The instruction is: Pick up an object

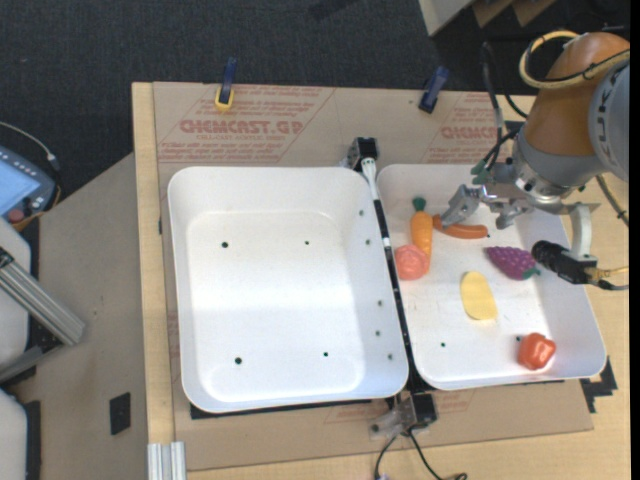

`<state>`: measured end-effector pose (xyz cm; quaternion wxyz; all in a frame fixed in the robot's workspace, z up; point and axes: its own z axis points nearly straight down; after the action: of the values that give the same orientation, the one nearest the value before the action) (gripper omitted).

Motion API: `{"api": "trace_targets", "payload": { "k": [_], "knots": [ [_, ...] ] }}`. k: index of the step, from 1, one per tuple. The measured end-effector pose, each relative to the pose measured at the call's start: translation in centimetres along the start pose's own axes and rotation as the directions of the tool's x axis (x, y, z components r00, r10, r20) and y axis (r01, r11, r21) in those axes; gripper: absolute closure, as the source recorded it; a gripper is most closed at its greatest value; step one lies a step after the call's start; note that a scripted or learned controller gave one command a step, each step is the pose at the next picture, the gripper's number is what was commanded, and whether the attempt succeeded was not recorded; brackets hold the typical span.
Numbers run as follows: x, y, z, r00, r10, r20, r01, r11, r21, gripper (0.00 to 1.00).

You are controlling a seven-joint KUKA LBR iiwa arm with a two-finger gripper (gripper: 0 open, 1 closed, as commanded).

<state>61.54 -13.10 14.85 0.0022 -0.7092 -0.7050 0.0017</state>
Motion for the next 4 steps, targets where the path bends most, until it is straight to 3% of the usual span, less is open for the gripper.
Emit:
{"api": "trace_targets", "payload": {
  "k": [1, 2, 3, 4],
  "knots": [
    [11.2, 5.3, -3.9, 1.0, -0.018, -0.003, 0.018, 1.0, -0.014, 0.0],
    [18.4, 0.9, -3.6, 1.0, -0.012, -0.002, 0.012, 1.0, 0.0, 0.0],
    [23.3, 5.0, -0.3, 1.0, -0.011, -0.001, 0.011, 1.0, -0.008, 0.0],
    [31.5, 4.9, -5.0, 1.0, -0.014, -0.004, 0.014, 1.0, -0.013, 0.0]
  ]
}}
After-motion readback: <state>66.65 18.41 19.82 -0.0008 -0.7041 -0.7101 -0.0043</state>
